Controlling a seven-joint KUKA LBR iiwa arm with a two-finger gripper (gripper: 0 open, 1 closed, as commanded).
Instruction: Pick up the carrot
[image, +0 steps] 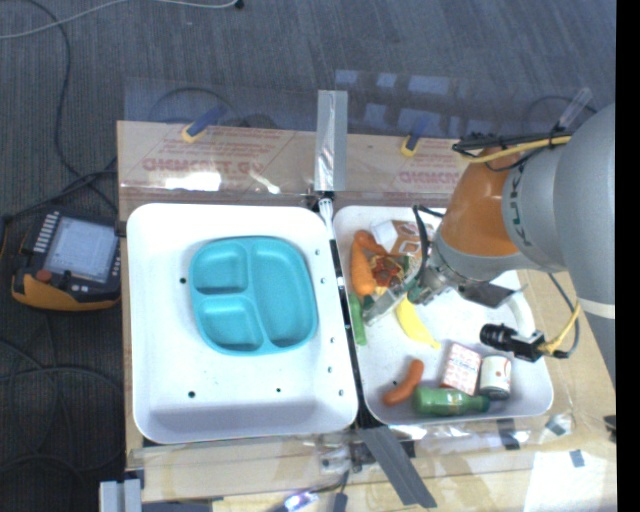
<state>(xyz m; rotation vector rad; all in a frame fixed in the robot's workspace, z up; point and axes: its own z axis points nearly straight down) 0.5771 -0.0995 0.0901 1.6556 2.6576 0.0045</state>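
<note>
The orange carrot (360, 264) lies in the right bin (535, 395), close to its left wall and pointing front to back. My gripper (384, 299) hangs low just to the carrot's front right, above a reddish food piece (386, 266) and next to a yellow banana (413, 323). The arm's orange band (482, 215) is right behind it. Nothing can be made out between the gripper and the carrot.
A green vegetable (357, 322) lies along the right bin's left wall. At its front are a sausage (403, 382), a green bottle (450, 402), a small box (460, 367) and a can (495, 376). The left bin (160, 400) holds a teal divided plate (252, 293).
</note>
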